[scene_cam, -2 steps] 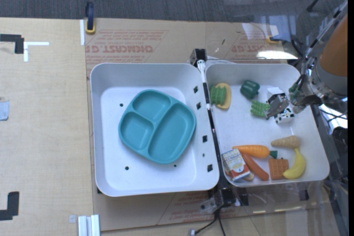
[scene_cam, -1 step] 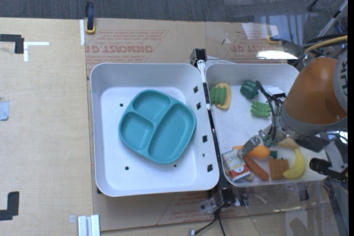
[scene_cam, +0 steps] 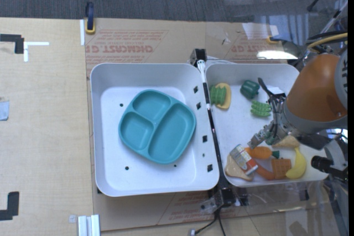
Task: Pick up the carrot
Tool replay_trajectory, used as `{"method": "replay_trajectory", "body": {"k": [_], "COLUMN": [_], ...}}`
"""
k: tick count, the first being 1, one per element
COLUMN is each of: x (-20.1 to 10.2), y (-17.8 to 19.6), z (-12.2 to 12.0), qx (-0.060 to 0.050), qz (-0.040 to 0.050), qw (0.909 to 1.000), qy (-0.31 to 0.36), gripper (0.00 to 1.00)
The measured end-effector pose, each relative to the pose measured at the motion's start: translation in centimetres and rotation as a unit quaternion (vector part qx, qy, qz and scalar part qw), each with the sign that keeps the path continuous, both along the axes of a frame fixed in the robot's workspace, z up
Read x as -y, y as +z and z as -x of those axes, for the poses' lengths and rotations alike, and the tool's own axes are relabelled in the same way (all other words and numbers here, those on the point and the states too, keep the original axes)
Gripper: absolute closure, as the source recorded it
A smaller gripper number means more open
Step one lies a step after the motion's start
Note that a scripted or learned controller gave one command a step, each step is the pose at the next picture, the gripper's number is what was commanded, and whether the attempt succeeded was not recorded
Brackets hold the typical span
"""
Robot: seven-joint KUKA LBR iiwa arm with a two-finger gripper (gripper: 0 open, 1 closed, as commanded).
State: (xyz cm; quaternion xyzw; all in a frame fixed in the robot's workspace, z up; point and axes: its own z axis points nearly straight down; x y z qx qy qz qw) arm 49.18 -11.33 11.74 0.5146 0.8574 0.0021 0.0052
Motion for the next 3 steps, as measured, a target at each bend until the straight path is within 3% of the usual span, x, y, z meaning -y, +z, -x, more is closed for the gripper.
{"method": "replay_trajectory", "body": {"k": [1, 2, 3], "x": [-6.6, -6.5, -2.1], "y": [7.4, 7.4, -0.6], "z": [0.9, 0.9, 0.8], "qx": [-0.004, -0.004, 0.001], "qz": [-0.0008, -0.0008, -0.0041], "qw": [0.9901, 0.99, 0.9959], "qy": [-0.141, -0.141, -0.09], "gripper": [1.0, 0.0, 0.0]}}
